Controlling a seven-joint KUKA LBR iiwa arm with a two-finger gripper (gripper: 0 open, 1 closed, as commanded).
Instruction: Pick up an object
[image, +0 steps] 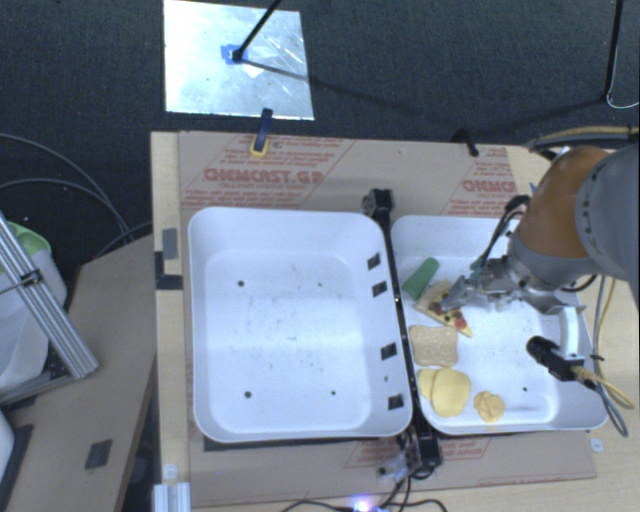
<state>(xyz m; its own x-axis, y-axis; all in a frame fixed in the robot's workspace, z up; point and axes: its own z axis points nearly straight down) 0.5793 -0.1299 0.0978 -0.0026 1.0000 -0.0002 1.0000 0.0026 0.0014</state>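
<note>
Over the right bin (520, 400), the arm (570, 215) bends down leftward, its claw (458, 296) low above the pizza-slice toy (443, 305); finger spread cannot be told. A green block (420, 277) lies just left.

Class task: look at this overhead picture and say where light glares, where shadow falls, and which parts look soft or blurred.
Camera view: glare whitens the metal sheet at top; the left bin is evenly lit with faint shadow along its walls; the gripper and the small items beneath it in the right bin look soft.
</note>
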